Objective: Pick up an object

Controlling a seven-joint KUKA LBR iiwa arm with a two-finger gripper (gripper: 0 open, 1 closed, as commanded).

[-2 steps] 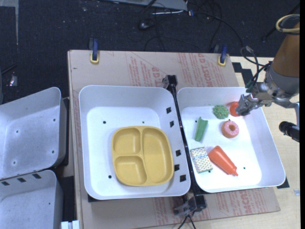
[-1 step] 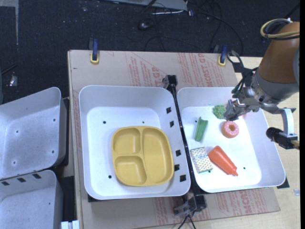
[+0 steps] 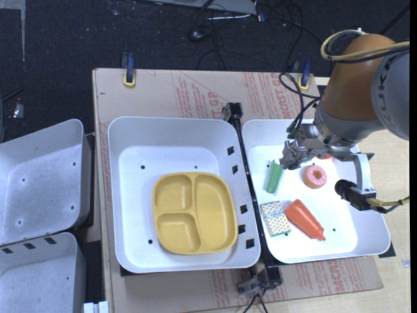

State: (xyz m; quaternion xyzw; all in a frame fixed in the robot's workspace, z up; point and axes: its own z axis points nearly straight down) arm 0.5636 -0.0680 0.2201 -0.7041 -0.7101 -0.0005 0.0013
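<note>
**Nearest pick lies just beside and below the hand**

Start at the near edge of the right bin [image 3: 371,240]. There you have the orange carrot-like toy [image 3: 305,218], lying on a slant with its thin end toward the near right corner, and just to its left a small checkered pad [image 3: 275,218]. Further in, the green block [image 3: 273,177] lies with its long axis running nearly front to back, and the pink doughnut [image 3: 315,176] sits to its right. Your hand [image 3: 294,154] hangs just beyond these two, above the gap between them, with nothing between its fingers; I cannot tell from here whether they are spread or pressed together. The green block lies a little toward the left bin [image 3: 124,175], which holds a yellow divided plate [image 3: 194,212].
</note>
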